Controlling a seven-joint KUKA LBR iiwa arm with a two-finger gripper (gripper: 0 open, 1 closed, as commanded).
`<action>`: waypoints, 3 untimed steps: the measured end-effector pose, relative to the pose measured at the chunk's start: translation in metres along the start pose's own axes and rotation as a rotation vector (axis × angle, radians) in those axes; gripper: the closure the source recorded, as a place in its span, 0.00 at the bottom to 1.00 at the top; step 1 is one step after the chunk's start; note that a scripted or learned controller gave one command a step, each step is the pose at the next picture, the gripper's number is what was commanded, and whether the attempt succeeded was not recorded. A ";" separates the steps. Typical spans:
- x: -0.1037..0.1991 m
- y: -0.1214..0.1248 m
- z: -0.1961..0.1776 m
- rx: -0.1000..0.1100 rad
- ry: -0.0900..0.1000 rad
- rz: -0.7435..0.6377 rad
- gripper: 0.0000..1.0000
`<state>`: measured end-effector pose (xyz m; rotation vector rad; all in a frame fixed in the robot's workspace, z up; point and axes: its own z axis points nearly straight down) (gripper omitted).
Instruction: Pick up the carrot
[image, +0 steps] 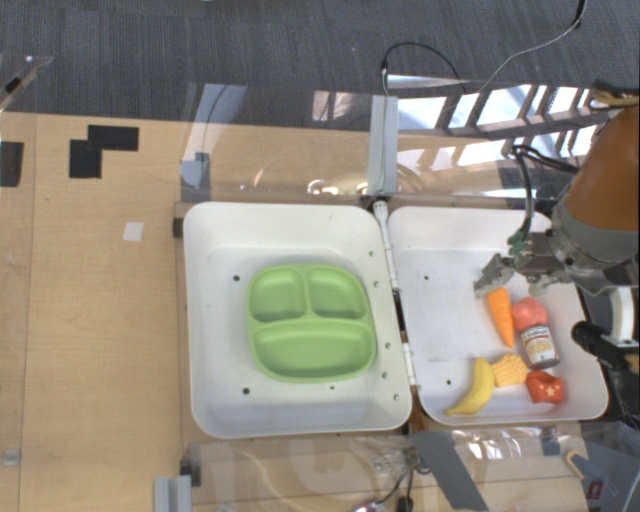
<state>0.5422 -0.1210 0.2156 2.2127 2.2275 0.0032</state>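
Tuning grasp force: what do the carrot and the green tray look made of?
Carrot: probably moulded plastic toy; uniform orange, smooth, no leaves or texture. Green tray: likely hard plastic, matte with a soft sheen, three moulded compartments with rounded edges. Look alone leaves stiffness open.

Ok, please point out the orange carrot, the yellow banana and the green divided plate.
Orange tapered carrot (501, 315), camera view, middle of its body.
Yellow curved banana (474, 389), camera view, mid-curve.
Green divided plastic plate (311, 355), camera view, floor of its large compartment.

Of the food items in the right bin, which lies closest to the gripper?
The carrot, orange and tapered, its top end just below the gripper. The banana, corn, jar and red pepper lie farther down.
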 end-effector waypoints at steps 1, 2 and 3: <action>-0.064 0.051 0.121 -0.003 -0.001 -0.216 0.00; -0.064 0.054 0.109 -0.010 -0.003 -0.217 1.00; 0.046 0.065 0.021 -0.004 -0.001 -0.244 1.00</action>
